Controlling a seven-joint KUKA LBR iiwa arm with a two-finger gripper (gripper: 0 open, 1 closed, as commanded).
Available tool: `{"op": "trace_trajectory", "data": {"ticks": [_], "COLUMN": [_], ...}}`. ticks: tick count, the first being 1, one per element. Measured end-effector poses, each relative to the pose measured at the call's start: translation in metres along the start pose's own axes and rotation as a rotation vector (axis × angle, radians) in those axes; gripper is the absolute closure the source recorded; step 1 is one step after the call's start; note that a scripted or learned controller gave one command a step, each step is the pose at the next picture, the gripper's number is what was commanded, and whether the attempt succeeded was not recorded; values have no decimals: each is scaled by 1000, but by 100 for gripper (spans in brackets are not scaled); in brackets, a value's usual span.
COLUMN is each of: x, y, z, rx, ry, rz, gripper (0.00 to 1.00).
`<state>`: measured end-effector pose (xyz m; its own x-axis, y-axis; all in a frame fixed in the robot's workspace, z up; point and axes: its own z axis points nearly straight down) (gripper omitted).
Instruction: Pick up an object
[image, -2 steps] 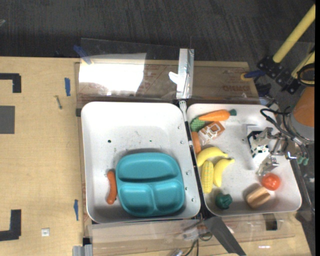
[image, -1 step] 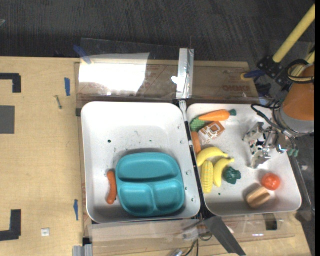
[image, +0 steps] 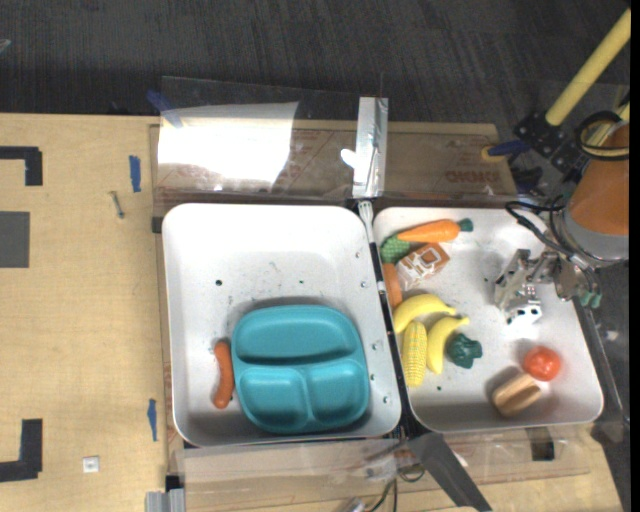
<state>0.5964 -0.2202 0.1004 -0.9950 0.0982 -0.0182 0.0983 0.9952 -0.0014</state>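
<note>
One small white die (image: 523, 315), just below the gripper (image: 518, 283) in the right-hand bin (image: 455, 400), looks light, rigid and apt to skitter, best pinched across two flat opposite faces; whether the gripper is spread or closed cannot be told.
</note>
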Motion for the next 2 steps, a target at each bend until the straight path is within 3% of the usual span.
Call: {"op": "trace_trajectory", "data": {"ticks": [1,2], "x": [-8,-53], "y": [12,17], "z": [-176,-184], "rx": [2,-2], "ry": [-2,7], "rz": [-17,-248], "gripper": [100,100]}}
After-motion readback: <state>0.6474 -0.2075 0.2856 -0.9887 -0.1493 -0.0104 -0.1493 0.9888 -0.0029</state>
